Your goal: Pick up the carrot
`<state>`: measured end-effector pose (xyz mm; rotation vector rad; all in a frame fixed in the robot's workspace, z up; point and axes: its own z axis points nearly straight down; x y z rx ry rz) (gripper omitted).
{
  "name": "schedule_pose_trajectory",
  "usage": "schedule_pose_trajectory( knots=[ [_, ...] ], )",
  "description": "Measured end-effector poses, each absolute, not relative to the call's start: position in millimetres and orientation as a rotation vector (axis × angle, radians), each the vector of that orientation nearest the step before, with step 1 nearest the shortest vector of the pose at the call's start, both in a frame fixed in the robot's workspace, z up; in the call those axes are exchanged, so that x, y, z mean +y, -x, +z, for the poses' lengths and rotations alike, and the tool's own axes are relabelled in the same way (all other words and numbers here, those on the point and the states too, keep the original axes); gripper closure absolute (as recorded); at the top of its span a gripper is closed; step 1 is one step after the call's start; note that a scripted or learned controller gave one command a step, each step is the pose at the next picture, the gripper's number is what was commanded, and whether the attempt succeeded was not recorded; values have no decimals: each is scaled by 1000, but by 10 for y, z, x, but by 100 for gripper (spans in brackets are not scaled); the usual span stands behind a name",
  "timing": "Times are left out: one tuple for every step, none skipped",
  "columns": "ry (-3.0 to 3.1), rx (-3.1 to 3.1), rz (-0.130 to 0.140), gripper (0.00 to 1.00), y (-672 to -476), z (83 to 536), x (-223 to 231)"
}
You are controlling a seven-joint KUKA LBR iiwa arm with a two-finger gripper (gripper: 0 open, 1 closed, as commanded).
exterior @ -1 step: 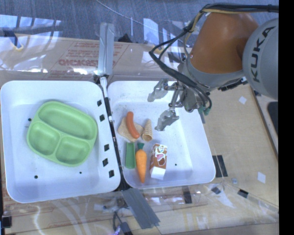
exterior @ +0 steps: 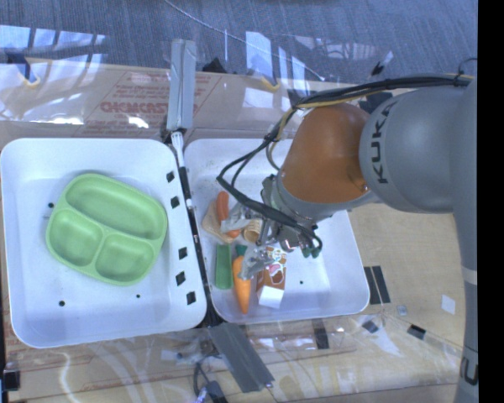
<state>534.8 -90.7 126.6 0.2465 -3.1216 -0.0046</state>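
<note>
Orange carrot (exterior: 243, 293), tapered, lying beside green vegetable (exterior: 223, 268), right bin (exterior: 344, 263)

Small orange carrot (exterior: 243, 293), stubby and tapered, lying flat on the floor of the right-hand white bin (exterior: 346, 285), close to the bin's left wall and near its front edge. Long axis running roughly front to back in the camera view. Pressed up against a green item on its far-left side, top end partly hidden
</note>
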Motion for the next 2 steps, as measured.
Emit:
schedule_pose_trajectory(
  knots=[
    [-262, -3133, 1, 100, -5395, 1420, -889],
    [-341, -3133, 0, 100, -5777, 2359, -87]
  ],
)
